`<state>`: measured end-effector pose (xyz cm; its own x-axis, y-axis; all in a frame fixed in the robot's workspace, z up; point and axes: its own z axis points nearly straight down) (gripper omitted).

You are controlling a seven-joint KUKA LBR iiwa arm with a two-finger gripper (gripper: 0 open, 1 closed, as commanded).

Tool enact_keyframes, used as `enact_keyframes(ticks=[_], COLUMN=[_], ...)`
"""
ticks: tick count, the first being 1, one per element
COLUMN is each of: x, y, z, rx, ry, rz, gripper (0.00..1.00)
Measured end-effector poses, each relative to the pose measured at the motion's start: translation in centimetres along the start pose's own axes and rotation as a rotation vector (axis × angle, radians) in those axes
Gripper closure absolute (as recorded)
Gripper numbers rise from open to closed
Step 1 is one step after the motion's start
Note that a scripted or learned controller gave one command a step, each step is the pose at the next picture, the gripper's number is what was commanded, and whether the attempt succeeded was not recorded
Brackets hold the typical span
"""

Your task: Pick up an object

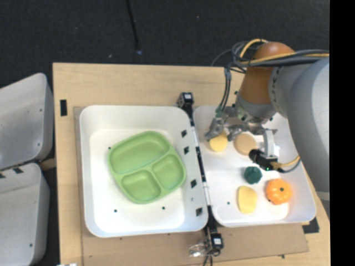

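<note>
Dark floor surrounds the wooden counter (133, 82). At right, in the right bin (288, 218), the hand (236, 131) hangs over a yellow lemon-like piece (218, 143) and a beige round piece (244, 143), probably choosing one; its grip I cannot tell.

I'm seeing the bench (133, 85) looking like pale, matt wood or board. Both bins — the left bin (94, 204) and the right bin (294, 212) — are reading as smooth white plastic with a soft sheen. The green divided tray (146, 166) is showing as smooth moulded plastic (slightly glossy). The orange pumpkin (278, 192) is glinting like shiny plastic — the dark green piece (253, 174) is looking duller and rougher.
</note>
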<state>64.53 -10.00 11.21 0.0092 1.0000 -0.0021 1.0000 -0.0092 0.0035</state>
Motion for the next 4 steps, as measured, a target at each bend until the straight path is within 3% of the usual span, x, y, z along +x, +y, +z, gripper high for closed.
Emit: enact_keyframes(ticks=[2, 3, 4], x=[-0.4, -0.4, 4.8], y=[-0.2, -0.2, -1.2], z=[-11.1, -11.5, -10.8], rx=[-0.004, 0.002, 0.005], ry=[0.0, 0.002, 0.002], rz=[-0.002, -0.003, -0.014], gripper=[1.0, 1.0, 1.0])
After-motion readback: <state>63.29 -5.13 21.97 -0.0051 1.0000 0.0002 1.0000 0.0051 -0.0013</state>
